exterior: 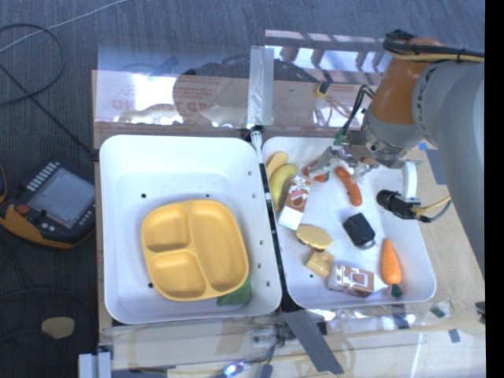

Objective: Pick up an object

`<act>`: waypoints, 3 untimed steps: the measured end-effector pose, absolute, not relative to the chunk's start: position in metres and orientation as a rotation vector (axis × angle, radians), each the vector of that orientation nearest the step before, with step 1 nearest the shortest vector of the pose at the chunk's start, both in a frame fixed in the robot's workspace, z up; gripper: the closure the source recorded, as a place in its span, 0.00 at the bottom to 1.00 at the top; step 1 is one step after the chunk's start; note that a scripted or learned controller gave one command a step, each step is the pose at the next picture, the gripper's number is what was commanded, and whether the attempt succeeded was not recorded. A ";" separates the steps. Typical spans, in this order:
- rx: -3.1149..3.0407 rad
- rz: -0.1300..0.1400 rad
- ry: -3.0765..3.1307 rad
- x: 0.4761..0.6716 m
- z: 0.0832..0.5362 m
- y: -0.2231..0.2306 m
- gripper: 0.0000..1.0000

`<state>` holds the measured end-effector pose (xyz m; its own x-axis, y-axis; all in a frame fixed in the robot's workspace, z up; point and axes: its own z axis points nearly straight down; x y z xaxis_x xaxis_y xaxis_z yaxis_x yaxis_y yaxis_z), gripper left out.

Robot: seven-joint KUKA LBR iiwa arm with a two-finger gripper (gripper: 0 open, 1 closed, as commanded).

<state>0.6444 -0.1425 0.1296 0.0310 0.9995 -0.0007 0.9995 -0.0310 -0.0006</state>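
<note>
Two shallow white bins sit side by side on the tabletop (pixel 71 305), seen from the one camera above at a slant. The left bin (pixel 118 211) carries a yellow divided plate (pixel 194 249), with a bit of something green (pixel 236 294) poking out from under its lower right corner. The right bin (pixel 417 282) holds a scatter of small things: a pair of yellow bananas (pixel 279 176) against its left wall, a small red and white carton (pixel 297 195) just beside them, a tan cookie-like piece (pixel 315 236) below that, a pale yellow block (pixel 319 264) touching its lower edge, a brown and white packet (pixel 351 279) near the front wall, a black oval object (pixel 360 230) in the middle, an orange carrot (pixel 390 263) to its right, and a small red-orange sausage (pixel 349 186) lying tilted near the back. The grey arm (pixel 457 109) (its orange band (pixel 398 91) sits above the wrist) reaches in from the right, and the gripper (pixel 343 157) hangs over the back part of the right bin, just above the sausage and close to a reddish piece (pixel 320 167) on its left. I cannot tell how the fingers are set, and nothing is visibly caught between them. Off to the left, a handheld control pendant (pixel 47 205) lies beside the bins.
</note>
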 end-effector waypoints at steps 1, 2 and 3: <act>2.173 -0.001 2.254 0.654 0.089 -0.173 0.00; 2.228 0.005 2.204 0.671 0.089 -0.125 0.00; 2.225 0.003 2.204 0.672 0.099 -0.125 1.00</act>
